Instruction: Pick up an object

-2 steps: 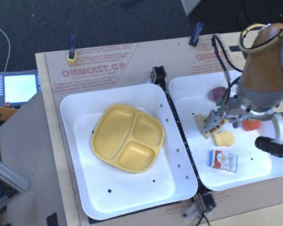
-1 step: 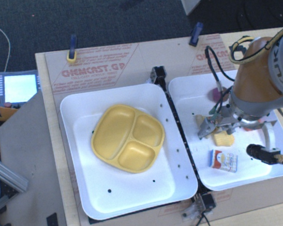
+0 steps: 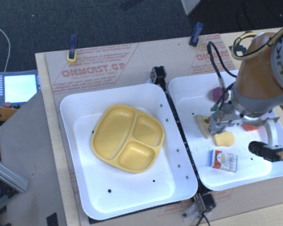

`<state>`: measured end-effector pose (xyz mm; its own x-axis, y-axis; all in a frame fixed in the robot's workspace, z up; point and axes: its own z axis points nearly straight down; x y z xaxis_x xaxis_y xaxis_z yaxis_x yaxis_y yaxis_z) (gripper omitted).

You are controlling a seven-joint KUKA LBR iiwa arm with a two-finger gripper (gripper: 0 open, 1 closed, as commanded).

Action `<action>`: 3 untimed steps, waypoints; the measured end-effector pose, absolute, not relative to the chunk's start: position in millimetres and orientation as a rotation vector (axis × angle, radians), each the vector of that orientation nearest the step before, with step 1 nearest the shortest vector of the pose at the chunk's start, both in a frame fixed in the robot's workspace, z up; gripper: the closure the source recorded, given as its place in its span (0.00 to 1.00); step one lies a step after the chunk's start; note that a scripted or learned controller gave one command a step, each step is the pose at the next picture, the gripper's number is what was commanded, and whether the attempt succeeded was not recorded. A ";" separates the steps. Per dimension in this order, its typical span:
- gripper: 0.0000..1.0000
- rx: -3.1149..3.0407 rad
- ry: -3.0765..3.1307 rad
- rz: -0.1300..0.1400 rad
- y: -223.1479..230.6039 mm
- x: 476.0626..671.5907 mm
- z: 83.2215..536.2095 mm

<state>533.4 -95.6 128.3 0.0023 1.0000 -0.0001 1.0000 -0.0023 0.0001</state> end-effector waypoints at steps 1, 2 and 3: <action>1.00 2.216 2.219 0.006 -93.9 544.0 186.7; 1.00 2.214 2.218 0.008 -91.8 544.1 250.8; 1.00 2.215 2.218 0.007 -92.0 545.5 300.5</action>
